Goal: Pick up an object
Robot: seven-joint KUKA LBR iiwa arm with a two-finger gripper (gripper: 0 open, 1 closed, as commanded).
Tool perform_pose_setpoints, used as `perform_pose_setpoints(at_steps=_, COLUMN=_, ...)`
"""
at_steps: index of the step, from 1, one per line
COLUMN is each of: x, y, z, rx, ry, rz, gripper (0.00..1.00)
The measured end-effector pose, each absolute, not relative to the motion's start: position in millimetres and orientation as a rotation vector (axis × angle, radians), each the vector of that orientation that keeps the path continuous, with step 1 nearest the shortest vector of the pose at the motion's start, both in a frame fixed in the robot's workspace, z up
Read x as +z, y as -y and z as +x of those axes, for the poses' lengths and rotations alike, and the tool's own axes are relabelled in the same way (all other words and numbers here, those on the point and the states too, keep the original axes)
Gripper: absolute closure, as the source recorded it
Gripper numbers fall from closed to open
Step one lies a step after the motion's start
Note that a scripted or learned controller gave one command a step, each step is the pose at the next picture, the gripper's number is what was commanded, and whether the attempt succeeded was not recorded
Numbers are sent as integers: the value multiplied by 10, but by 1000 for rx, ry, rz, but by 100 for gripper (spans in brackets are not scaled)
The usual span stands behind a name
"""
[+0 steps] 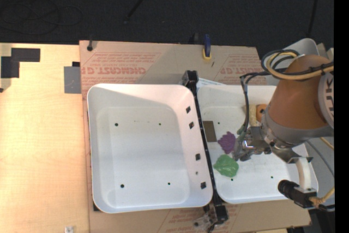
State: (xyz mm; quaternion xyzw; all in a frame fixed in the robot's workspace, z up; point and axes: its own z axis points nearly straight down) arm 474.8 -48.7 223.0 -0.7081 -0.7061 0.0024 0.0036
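The gripper (pixel 244 149) hangs low in the right bin (pixel 262 193) just beside the purple object (pixel 227 141) and green object (pixel 226 166) — seemingly placed to pick one — though whether it is clenched or released I cannot tell — neither object looks lifted

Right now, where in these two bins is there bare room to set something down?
The left bin offers white floor wall to wall. In the right bin, bare floor runs along the near edge, below the green object. It is crowded mid-bin, where the purple object, the green one and the gripper sit close together.
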Motion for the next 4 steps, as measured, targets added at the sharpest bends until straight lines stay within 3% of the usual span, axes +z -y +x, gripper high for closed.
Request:
perform_pose_setpoints(at_steps=1, x=3165, y=149, z=4755, rx=3, ry=2222, rz=-2219, gripper=100)
perform_pose_setpoints(at_steps=2, x=1939, y=464, z=4746, rx=7, ry=2214, rz=-2221, gripper=100)
perform_pose_setpoints(at_steps=3, x=3344, y=111, z=4761, rx=-2, ry=2227, rz=-2219, gripper=100)
perform_pose_setpoints(at_steps=4, x=2649, y=706, z=4754, rx=4, ry=2219, rz=-2219, gripper=100)
